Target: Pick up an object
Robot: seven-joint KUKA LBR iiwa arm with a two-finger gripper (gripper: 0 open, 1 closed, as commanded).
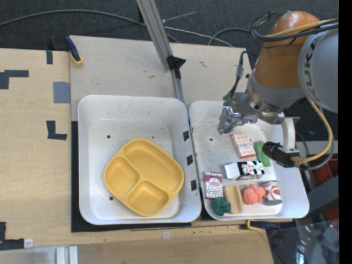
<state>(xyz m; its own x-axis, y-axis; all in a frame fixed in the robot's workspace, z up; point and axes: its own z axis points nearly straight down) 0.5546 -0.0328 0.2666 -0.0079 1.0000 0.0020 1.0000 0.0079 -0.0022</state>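
The gripper (227,121) is hovering over the upper part of the right bin (204,114), above bare white floor, and nothing is showing between its fingers; whether they are set wide or narrow cannot be told from this angle.

The nearest candidate is lying just below and to the right of it: a small peach-coloured carton (242,145), flat on its broad face. It looks light and stiff, with cardboard sides that should grip well, so taking it across its narrow width seems the safest hold.

Further below the gripper, a black-and-white patterned box (245,170) is lying, and beyond it a dark red carton (213,184), a tan stick-shaped piece (233,198), a dark green lump (221,205) and a rounded orange toy (253,194) are crowding together, touching or nearly so. The rounded, likely soft pieces may slip or squash.

Well to the gripper's lower left, a smooth yellow divided plate (144,175) is resting in the left bin (88,147); being broad and shallow, it would probably be awkward to pinch.
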